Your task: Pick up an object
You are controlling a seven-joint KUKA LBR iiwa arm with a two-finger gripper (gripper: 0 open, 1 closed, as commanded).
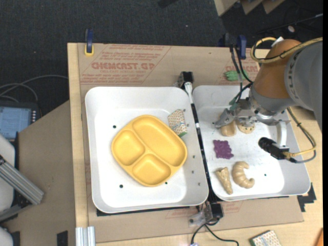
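Observation:
The right bin (pixel 292 181) holds several small food-like pieces: a purple cluster (pixel 222 148), a tan croissant (pixel 242 174), a tan cone-shaped piece (pixel 224 180), and two tan pieces, one a lump (pixel 228 130) and the other a round, biscuit-like piece (pixel 247 127), at the bin's upper middle. My gripper (pixel 238 118) is low over those two tan pieces, right above them. Its lower end blends with them, so contact is unclear. The grey arm with its orange band (pixel 274 70) comes in from the upper right.
The left bin (pixel 97 111) holds a yellow divided plate (pixel 148 150) and a small patterned object (pixel 177 121) by the plate's upper right edge. A black cable fitting (pixel 270 146) and yellow cable hang from the arm over the right bin. Clamps sit between the bins.

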